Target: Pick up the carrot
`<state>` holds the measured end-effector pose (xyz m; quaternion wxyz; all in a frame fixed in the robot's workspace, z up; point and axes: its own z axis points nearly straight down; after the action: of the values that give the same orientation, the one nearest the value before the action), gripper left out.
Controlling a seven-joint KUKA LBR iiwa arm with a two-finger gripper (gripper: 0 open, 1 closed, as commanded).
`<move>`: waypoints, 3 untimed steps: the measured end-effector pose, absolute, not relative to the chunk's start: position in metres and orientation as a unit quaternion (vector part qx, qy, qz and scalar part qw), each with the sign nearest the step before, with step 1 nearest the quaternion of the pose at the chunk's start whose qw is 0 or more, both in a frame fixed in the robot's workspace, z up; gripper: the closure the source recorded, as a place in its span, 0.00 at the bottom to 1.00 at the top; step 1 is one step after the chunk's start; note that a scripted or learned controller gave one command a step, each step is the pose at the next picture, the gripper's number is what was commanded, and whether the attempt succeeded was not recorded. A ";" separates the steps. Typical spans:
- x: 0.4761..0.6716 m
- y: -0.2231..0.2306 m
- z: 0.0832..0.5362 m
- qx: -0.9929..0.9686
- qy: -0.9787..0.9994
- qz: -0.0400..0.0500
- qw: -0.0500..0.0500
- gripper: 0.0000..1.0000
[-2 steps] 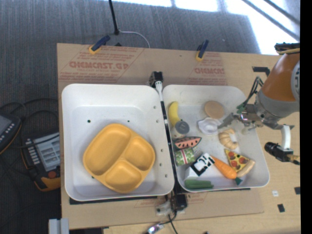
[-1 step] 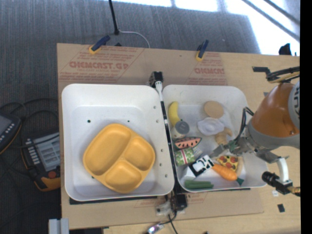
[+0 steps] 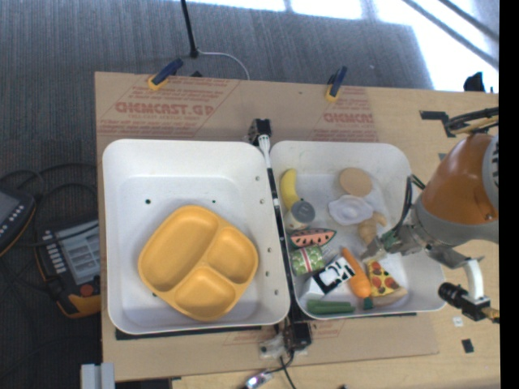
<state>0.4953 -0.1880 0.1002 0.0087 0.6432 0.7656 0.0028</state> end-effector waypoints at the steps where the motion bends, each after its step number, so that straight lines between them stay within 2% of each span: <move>1: 0.496 -0.108 0.090 0.698 0.716 0.002 0.011 1.00; 2: 0.491 -0.113 0.091 0.529 0.849 0.003 0.015 1.00; 3: 0.492 -0.113 0.101 0.529 0.848 0.003 0.015 1.00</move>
<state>0.4918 -0.1133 0.1007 0.0154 0.5290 0.8485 0.0029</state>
